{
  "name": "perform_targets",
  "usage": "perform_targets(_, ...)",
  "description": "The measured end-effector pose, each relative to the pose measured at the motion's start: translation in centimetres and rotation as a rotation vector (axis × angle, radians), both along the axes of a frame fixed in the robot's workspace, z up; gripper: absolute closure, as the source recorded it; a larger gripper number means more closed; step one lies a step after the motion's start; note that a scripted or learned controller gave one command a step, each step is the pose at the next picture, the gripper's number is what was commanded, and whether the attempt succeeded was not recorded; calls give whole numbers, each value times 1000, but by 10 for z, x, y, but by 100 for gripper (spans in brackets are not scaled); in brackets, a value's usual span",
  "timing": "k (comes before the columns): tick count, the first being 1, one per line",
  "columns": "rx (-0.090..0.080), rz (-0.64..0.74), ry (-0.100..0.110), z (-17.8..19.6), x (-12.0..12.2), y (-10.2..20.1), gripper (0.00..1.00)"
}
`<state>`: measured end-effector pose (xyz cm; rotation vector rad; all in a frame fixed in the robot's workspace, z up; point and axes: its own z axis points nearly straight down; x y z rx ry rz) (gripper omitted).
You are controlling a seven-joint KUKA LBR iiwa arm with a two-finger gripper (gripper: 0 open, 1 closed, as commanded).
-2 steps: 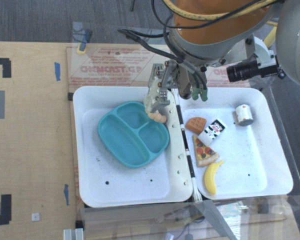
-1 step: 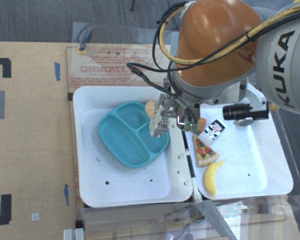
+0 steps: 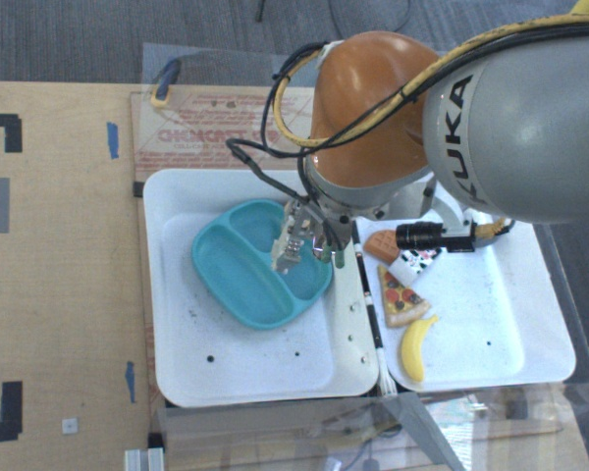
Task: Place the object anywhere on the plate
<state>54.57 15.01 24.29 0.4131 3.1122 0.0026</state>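
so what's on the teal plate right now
Nothing visible lies on the bare parts of the teal divided plastic plate. The arm's hand hangs above its right side and covers that part, so anything there cannot be seen.

The grey arm [image 3: 530, 135] bears the black letters "KUKA", running down its side near the orange band. The cardboard sheet [image 3: 216, 130] behind the bins carries faded red print, too blurred to read.

— What lies in the right bin [image 3: 530, 356]?
— A banana [image 3: 415, 346] near the front, a pizza slice [image 3: 401, 299] just behind it.
— And the counter [image 3: 59, 263]?
— Strips of blue tape [image 3: 113, 140] and black marks [image 3: 8, 130] on its left side.
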Motion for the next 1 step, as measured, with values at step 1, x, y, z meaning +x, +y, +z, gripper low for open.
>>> perform_targets(1, 0, 119, -5, -6, 65, -19, 100)
